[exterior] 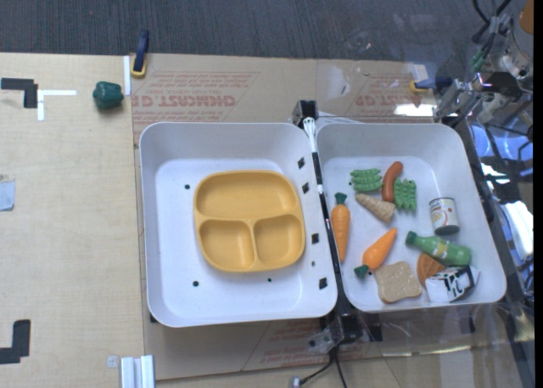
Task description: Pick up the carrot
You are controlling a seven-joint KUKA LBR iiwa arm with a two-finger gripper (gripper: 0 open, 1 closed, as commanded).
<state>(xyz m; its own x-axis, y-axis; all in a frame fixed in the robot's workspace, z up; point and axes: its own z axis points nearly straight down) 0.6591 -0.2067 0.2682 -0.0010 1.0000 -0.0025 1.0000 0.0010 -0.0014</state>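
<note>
Two carrots lie in the right bin (475, 176). One carrot (340, 223) lies along the bin's left wall, green top pointing away from me. The other carrot (379, 250) lies tilted near the bin's middle, green top at the lower left, touching the bread slice (398, 282). The arm's end with my gripper (477, 87) hangs over the far right corner of the right bin, well away from both carrots, and nothing is visibly held.
The right bin also holds green leafy pieces (366, 178), a sausage (391, 181), a cone (374, 206), a can (443, 215), a green bottle (439, 249) and a carton (450, 284). A yellow divided plate (249, 219) sits in the left bin (161, 233). A green lump (108, 95) rests on the bench.
</note>
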